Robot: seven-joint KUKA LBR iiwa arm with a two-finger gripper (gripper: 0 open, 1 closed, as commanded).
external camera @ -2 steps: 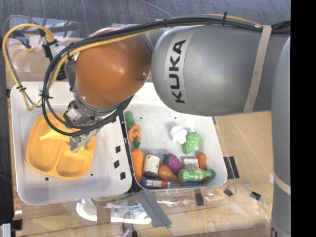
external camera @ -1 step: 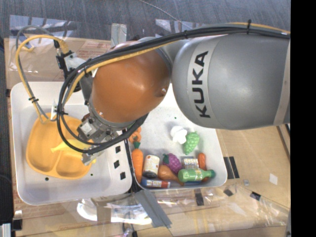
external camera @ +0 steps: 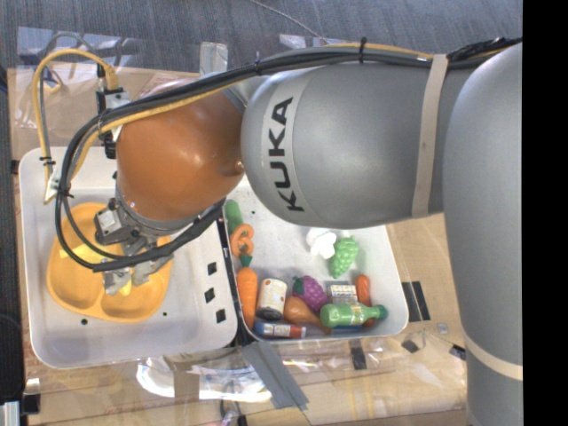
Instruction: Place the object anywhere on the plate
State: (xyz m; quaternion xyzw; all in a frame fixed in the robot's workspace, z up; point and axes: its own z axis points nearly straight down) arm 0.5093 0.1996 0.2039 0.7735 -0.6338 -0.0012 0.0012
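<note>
Yellow-orange plastic plate point(external camera: 75, 278), shallow and divided into sections, lies in the left white bin point(external camera: 40, 327), in the lower left of the frame, with its upper part hidden under the arm. Directly over the plate's centre sits the end effector point(external camera: 120, 273), a cluster of grey metal parts and black cables; whether it is released, clenched or grasping anything cannot be told, since the parts blur together against the plate. Above it bulges the glossy orange wrist band point(external camera: 173, 158), and to the right the broad grey KUKA arm point(external camera: 355, 140) covers most of the upper frame.

The right white bin point(external camera: 395, 282) sits just beside the left one, in the lower centre. It holds a crowd of small toys: an orange carrot point(external camera: 247, 293), a purple bunch of grapes point(external camera: 311, 291), a green bunch of grapes point(external camera: 345, 256), a green bottle point(external camera: 351, 314), a white lump point(external camera: 321, 240) and a small white jar point(external camera: 272, 298). Brown tabletop point(external camera: 426, 264) shows at the bins' right and along the bottom edge.
</note>
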